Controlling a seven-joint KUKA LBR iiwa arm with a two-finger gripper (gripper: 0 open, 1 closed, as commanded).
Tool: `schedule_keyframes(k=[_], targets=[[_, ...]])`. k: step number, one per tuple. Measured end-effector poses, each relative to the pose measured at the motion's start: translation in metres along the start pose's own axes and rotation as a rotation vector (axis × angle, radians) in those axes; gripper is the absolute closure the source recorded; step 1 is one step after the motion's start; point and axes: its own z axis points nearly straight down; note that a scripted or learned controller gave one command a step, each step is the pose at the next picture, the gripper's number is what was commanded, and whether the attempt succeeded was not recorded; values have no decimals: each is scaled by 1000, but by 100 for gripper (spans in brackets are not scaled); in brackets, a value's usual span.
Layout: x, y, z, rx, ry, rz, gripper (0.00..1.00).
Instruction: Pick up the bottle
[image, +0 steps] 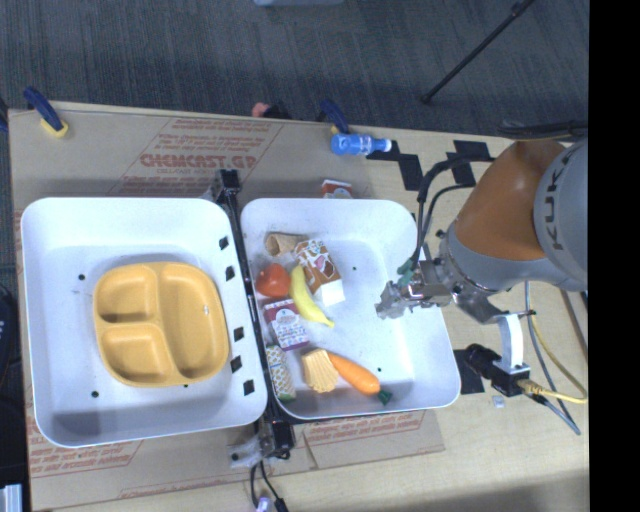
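From the overhead camera, the grey two-finger gripper (392, 303) hovered over the right white bin (428, 372), so the reach looked barely begun. How far it was open, I could not tell; nothing showed in its grasp. The small blue plastic bottle (352, 145) lay on its side well beyond the gripper, outside the bin, so the next move called for travelling there.

Two white bins (40, 330) sit on the bench (420, 460). One yellow divided tray (160, 322), one banana (308, 297), one carrot (352, 373), one tomato (273, 280), one blue bottle (352, 145) and two blue clamps (46, 112).
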Motion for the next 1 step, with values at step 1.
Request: schedule_keyframes(k=[1], targets=[[-22,-24,-20,-2,1,-289,100]])
